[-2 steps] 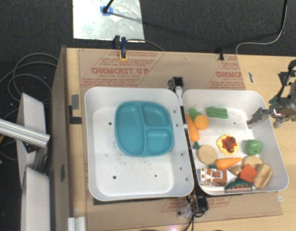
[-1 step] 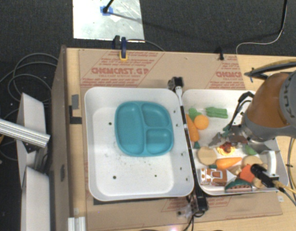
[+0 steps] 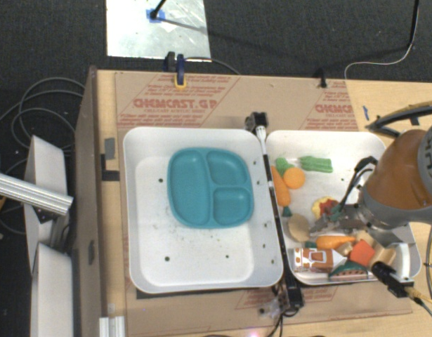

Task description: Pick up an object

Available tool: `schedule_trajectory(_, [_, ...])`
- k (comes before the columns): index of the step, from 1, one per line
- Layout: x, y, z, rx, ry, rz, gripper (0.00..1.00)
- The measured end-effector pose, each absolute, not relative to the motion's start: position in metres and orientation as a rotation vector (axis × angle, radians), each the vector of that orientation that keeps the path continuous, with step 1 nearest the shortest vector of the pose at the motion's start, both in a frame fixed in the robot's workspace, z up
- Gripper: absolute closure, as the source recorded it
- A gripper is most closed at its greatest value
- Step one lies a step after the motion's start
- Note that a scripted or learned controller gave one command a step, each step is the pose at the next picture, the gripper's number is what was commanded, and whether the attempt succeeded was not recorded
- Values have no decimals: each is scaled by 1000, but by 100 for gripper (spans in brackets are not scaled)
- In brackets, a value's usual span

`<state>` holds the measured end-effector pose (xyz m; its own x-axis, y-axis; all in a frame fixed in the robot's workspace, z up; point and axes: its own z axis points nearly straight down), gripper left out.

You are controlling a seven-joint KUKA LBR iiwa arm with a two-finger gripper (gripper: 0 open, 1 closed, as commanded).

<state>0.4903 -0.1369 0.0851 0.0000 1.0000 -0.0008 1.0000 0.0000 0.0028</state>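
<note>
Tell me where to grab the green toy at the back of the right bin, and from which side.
Grip the green toy across its narrow width at mid-length, coming straight down from above. It lies flat and elongated, with bare bin floor along both long sides for the fingers.

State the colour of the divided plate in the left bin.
Teal blue: the plate, seen in the camera view.

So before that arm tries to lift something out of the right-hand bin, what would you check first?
1. Gripper is over the right bin, among the toys: ok.
2. Something is held between its fingers: cannot tell.
3. Target is free of its neighbours: not ok; the orange carrot piece lies crowded by other toys.
4. The green piece and orange ball lie apart from the gripper: ok.
5. Teal divided plate sits flat in the left bin: ok.
</note>
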Motion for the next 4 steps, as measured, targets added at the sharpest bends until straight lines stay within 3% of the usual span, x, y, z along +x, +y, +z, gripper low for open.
schedule_trajectory(1, [539,-143,85,2211,2223,5,0])
schedule_trajectory(2, [484,-146,84,2225,2223,-2,0])
schedule_trajectory(3, [542,-138,85,2210,2225,5,0])
schedule_trajectory(4, [514,-158,84,2222,2222,0,0])
